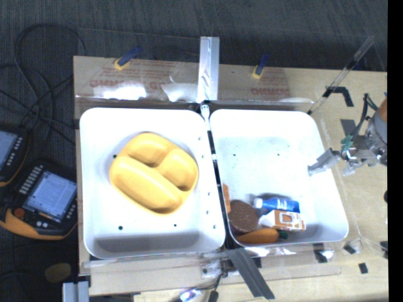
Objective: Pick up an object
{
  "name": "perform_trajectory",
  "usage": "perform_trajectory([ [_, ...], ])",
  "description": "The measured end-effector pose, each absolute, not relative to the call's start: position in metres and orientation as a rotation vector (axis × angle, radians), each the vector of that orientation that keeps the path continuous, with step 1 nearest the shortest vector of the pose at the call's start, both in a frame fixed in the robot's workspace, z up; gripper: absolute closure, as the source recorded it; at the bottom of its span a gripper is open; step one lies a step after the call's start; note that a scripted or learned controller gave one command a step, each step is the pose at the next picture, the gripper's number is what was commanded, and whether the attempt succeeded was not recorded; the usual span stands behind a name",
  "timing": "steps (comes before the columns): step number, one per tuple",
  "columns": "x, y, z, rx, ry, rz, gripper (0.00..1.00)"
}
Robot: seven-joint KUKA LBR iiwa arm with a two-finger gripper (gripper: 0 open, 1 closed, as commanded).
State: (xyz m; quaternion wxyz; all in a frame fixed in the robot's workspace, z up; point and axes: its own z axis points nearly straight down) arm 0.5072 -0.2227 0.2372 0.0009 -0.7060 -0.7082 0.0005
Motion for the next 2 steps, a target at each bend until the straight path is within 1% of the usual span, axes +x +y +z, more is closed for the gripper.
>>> perform_trajectory([
  [1, 0.568, -0.178, 0.123, -2.204, -2.236, 0.003, 0.0],
  [2, 0.549, -0.129, 0.106, -2.018, -2.405, 0.003, 0.0],
])
